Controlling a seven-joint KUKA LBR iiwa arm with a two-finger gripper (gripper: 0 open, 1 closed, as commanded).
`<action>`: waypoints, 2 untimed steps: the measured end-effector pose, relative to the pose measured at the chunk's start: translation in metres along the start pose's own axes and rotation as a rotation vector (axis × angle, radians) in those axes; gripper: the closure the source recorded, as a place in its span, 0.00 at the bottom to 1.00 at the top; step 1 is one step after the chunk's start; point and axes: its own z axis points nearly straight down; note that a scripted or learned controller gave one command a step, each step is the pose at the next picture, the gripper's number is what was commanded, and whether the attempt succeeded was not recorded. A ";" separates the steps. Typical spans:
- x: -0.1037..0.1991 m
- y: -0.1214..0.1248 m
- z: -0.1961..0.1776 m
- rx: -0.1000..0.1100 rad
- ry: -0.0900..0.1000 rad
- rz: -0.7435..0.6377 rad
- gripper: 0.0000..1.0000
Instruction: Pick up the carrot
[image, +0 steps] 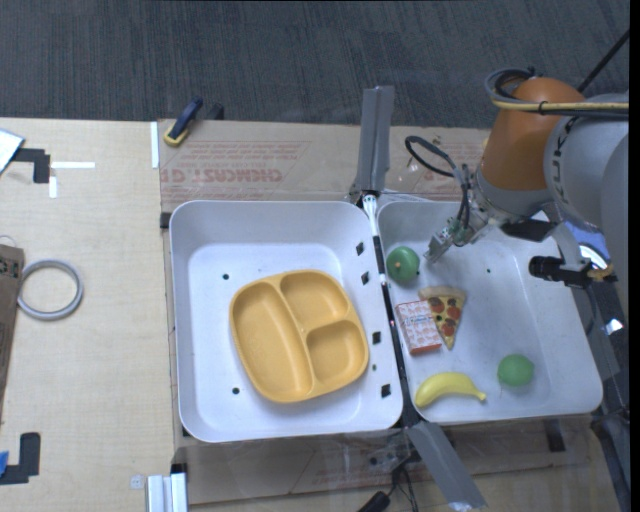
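My gripper (443, 243) hangs low over the back left part of the right bin (560, 330), at the end of the grey arm with the orange band (525, 135). Just left of the gripper tip, a green round fruit (403, 263) lies against the bin's left wall. A toy pizza slice (447, 308) and a small red packet (417, 327) lie in front of the gripper, apart from it. Nothing shows at the gripper tip.
A banana (450, 388) and a green ball (515, 370) rest near the right bin's front edge. The left bin (200, 300) holds a yellow divided plate (298, 333). A tape roll (47, 288) and a blue-yellow tool (185, 120) lie on the bench outside.
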 end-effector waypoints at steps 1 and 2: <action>-0.034 -0.021 -0.053 -0.004 -0.005 -0.257 1.00; -0.051 -0.070 -0.102 -0.003 -0.005 -0.506 1.00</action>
